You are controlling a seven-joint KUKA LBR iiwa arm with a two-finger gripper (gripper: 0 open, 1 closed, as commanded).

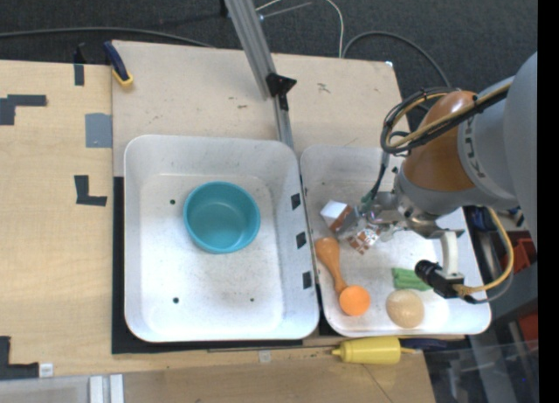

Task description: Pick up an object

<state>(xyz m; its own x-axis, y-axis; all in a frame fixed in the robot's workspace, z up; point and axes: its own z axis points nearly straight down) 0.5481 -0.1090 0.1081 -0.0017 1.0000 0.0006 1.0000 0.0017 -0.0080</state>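
A pale wooden bench [52,244] on dark carpet bears two shallow white bins. The left bin [140,305] holds a smooth teal bowl [222,216]. The right bin [336,165] holds an orange carrot-shaped toy [329,259], orange ball [355,301] and beige egg [405,309]. The arm's gripper [371,225] hangs low over a small crinkled object [361,239]; its grip cannot be made out

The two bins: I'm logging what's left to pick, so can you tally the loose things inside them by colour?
Teal: 1, the bowl in the left bin
Orange: 2, the ball and the club-shaped piece in the right bin
Green: 1, the block
Cream: 1, the egg-shaped lump
White and brown: 1, the small block
Total: 6
The gripper hides anything beneath it.
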